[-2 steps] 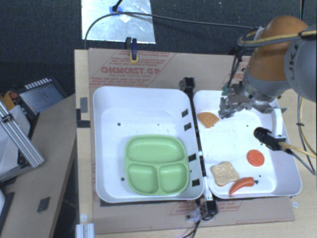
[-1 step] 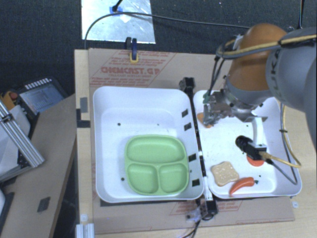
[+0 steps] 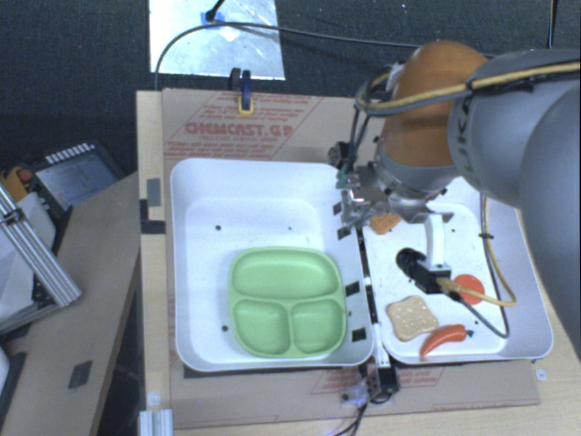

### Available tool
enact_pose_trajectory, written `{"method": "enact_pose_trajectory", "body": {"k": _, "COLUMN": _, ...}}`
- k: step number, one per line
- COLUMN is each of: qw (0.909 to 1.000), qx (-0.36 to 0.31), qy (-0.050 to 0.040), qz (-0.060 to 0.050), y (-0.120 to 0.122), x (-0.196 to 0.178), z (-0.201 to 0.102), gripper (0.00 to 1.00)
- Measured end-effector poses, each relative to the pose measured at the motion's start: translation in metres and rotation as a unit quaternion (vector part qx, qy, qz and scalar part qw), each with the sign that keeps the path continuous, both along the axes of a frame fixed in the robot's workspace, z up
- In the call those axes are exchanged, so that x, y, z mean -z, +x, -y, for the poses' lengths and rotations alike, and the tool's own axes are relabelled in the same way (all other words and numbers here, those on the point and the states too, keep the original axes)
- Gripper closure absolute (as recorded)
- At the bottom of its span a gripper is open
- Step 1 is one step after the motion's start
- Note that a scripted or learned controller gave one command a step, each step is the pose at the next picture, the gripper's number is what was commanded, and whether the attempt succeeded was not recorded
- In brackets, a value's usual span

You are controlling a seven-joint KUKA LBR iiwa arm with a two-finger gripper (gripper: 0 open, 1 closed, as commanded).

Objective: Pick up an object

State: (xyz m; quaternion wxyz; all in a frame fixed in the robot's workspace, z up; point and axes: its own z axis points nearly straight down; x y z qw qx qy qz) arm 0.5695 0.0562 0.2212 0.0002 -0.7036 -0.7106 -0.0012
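Just beside the wrist (image 3: pixel 406 182), 1 small orange piece (image 3: pixel 386 224)

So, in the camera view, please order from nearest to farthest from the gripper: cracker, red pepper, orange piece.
1. Orange piece, just beside the gripper, far end of the right bin.
2. Cracker, near part.
3. Red pepper, by the near rim.

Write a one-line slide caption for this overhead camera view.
Robot arm reaches over the right bin with a cracker and a red pepper; a green divided plate lies in the left bin.
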Motion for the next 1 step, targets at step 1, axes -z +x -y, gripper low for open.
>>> {"method": "enact_pose_trajectory", "body": {"k": 1, "qw": 1.0, "qx": 0.0, "qy": 0.0001, "qz": 0.0, "y": -0.008, "x": -0.0109, "z": -0.0507, "gripper": 1.0}}
